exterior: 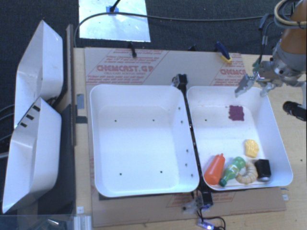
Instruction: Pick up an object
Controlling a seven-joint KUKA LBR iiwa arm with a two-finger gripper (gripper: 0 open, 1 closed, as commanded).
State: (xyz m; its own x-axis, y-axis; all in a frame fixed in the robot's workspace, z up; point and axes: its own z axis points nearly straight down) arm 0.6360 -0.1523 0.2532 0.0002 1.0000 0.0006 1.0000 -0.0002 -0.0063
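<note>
My gripper [253, 86] hangs over the far edge of the right bin [276, 128], open, with its two fingers spread and nothing between them. Just below it on the bin floor lies a flat purple piece [236, 112]. Toward the bin's near right corner lie a yellow corn-like piece [251, 148], an orange bottle [215, 169], a green bottle [232, 171], a tan ring-shaped piece [247, 174] and a black block [262, 168]. The arm's orange band [292, 41] shows at the upper right.
The left bin [139, 138] stands beside the right one, joined by a black clamp strip [189, 128]. Two more white bins [33, 128] lean at the far left. A blue-and-yellow clamp [222, 51] sits on the bench behind the right bin.
</note>
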